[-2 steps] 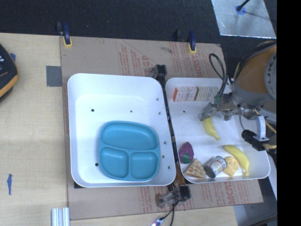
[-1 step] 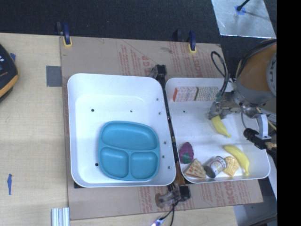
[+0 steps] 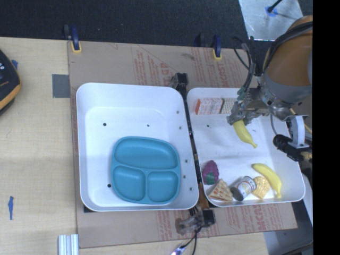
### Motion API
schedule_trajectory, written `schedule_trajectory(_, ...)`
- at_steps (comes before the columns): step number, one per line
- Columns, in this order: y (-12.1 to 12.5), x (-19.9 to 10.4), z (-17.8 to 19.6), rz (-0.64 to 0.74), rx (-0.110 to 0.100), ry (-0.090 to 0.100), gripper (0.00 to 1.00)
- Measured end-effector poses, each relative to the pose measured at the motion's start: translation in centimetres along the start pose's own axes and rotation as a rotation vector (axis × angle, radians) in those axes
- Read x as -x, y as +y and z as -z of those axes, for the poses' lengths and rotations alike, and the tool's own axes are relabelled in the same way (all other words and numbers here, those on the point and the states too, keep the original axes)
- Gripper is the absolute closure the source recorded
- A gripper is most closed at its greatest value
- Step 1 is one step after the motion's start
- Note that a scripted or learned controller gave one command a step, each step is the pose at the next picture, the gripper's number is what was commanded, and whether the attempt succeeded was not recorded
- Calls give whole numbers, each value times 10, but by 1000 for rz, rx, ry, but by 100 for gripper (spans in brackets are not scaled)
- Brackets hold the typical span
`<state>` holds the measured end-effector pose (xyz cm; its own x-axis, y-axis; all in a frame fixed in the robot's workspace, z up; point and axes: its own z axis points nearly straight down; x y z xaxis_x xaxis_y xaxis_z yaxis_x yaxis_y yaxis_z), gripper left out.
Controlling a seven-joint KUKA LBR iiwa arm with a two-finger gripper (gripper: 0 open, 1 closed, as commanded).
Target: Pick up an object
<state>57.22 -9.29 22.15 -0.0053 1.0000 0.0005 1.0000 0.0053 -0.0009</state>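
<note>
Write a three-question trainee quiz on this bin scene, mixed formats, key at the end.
1. True or false: the blue tray lies in the right bin.
2. Multiple choice. Which item is directly below the gripper? A) grapes B) a banana C) the can
3. How many bananas are in the right bin?

Key:
1. False. It lies in the left bin.
2. B. The gripper is right at that banana's upper end; whether it grips it is unclear.
3. Two: one under the gripper, the other near the bin's front right corner.
</note>
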Motion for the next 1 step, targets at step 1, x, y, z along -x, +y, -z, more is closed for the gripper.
schedule_trajectory(1,-44,-57,27,1,-3,0,100)
